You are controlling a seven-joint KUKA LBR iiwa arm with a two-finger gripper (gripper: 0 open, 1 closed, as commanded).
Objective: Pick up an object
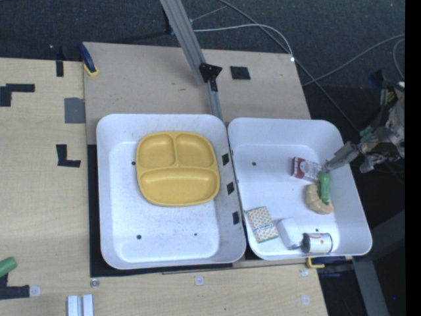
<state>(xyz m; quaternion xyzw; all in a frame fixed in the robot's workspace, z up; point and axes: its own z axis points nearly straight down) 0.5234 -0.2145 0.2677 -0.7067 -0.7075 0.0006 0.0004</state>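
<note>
Nearest the lens, at the bottom edge of the bench (197,64), sits a small pale bracket (79,303). Up from it, at the far left edge, lies a green object (5,265), cut off by the frame.

Moving right, the left bin (108,176) holds a yellow divided plate (177,168), lying flat in its upper half. A grey metal strut (181,25) slants down from the top toward the gap between the bins.

The right bin (276,127) holds everything I could pick. A checkered packet (261,224) lies near its lower left, with a grey wrapped piece (287,232) just beside it and a white canister with a dark end (317,243) on its side by the lower wall. Higher up sits a small red and white carton (304,168). Next to it a green stick-shaped item (324,186) rests on a tan bread-like lump (319,201).

My gripper (355,151) hangs over the bin's right rim, near the carton. I cannot tell whether it is wide or narrow, and I see nothing in its grasp.
</note>
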